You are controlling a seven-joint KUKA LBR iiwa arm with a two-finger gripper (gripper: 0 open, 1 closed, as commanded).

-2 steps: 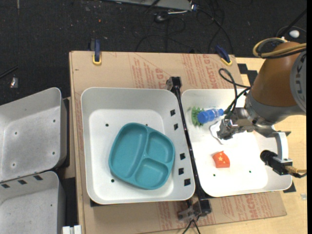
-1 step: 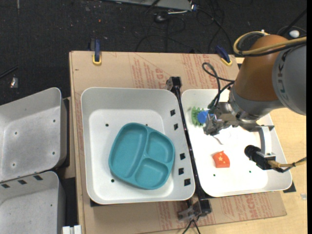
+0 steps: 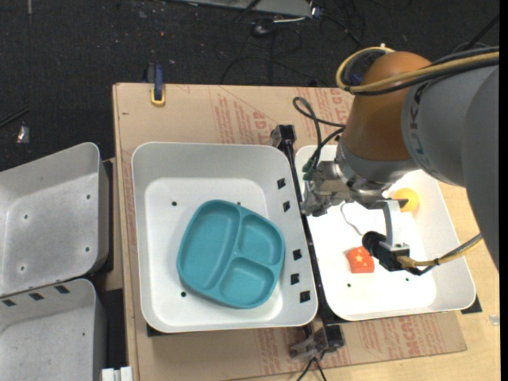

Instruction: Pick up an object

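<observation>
Arm overhangs right bin containing red block; left bin holds tray.

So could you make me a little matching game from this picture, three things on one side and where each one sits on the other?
Things:
1. divided plate
2. small block
3. clamp

Places:
A. in the right bin
B. at the far edge of the bench, outside the bins
C. in the left bin

Pairs: 1-C, 2-A, 3-B.
</observation>
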